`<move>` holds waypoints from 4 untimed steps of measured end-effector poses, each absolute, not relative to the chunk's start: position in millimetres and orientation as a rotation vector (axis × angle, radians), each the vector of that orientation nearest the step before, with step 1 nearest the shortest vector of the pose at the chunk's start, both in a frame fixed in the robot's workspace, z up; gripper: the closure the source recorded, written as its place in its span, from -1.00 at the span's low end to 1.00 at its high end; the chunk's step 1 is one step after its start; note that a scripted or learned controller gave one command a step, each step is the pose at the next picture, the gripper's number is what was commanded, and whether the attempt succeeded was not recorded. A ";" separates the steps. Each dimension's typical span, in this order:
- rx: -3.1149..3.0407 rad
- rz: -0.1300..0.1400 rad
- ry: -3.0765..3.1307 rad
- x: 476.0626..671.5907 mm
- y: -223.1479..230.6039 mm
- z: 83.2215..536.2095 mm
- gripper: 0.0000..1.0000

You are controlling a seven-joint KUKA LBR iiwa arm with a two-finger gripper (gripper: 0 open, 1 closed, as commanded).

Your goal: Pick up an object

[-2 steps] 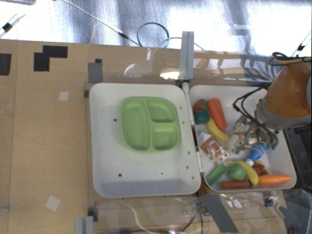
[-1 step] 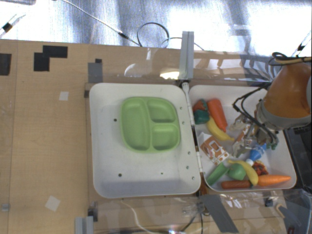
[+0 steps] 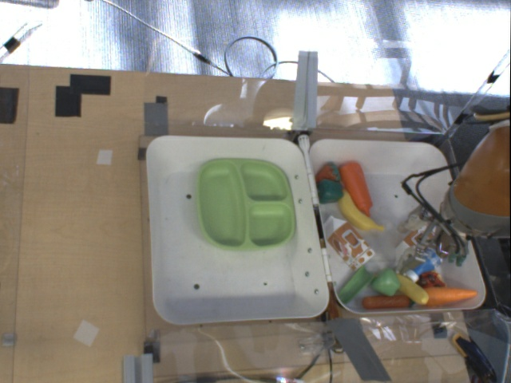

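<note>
Nearest you, along the right bin's point(image 3: 459, 159) near edge, lie a sausage point(image 3: 385, 302), a green pepper point(image 3: 386, 282), a yellow piece point(image 3: 413, 290) and a carrot point(image 3: 451, 296), with a cucumber point(image 3: 354, 280) just left of them. Your gripper point(image 3: 425, 250) hangs low over that cluster; its state can't be told. Farther back sit a banana point(image 3: 358, 215) and a second carrot point(image 3: 356, 186); the left bin point(image 3: 172, 230) holds a green plate point(image 3: 244, 203).

The arm point(image 3: 485, 183) is cut off at the right edge, its hand point(image 3: 427, 250) blurred.
</note>
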State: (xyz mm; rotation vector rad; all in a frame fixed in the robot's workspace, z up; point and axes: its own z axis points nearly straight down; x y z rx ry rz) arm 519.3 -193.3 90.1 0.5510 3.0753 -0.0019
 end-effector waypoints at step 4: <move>0.858 0.009 3.005 608.2 -46.8 190.8 1.00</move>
